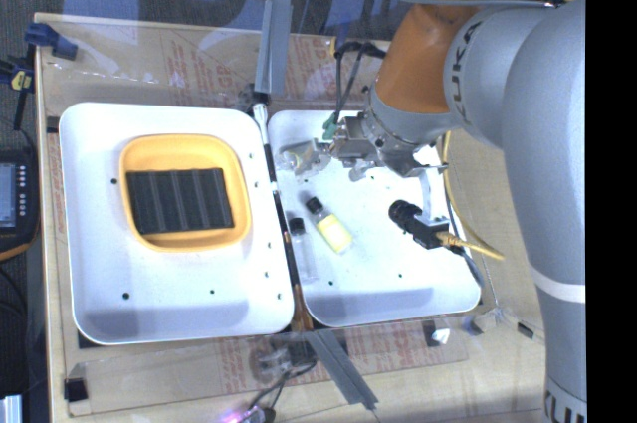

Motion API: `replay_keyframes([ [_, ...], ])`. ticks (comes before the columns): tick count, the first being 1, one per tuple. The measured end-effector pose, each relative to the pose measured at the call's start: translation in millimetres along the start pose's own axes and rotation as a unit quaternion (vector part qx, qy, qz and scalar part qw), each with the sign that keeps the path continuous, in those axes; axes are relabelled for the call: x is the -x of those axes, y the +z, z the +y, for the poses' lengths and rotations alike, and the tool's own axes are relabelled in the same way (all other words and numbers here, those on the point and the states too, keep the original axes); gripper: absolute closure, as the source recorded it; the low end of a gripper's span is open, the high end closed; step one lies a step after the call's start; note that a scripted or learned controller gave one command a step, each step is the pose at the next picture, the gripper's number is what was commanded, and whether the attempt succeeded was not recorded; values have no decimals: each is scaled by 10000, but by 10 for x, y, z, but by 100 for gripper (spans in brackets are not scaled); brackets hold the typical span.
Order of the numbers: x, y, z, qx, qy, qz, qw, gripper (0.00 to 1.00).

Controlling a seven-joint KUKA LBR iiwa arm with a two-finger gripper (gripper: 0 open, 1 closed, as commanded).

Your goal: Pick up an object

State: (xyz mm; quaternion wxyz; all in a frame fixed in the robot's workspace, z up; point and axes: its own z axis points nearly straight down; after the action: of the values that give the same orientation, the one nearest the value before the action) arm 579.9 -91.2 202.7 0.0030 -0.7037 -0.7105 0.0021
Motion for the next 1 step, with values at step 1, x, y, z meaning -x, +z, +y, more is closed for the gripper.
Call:
replay_keyframes([
  [1, 273, 1131, -432, 1, 587, 1, 9983, 0],
])
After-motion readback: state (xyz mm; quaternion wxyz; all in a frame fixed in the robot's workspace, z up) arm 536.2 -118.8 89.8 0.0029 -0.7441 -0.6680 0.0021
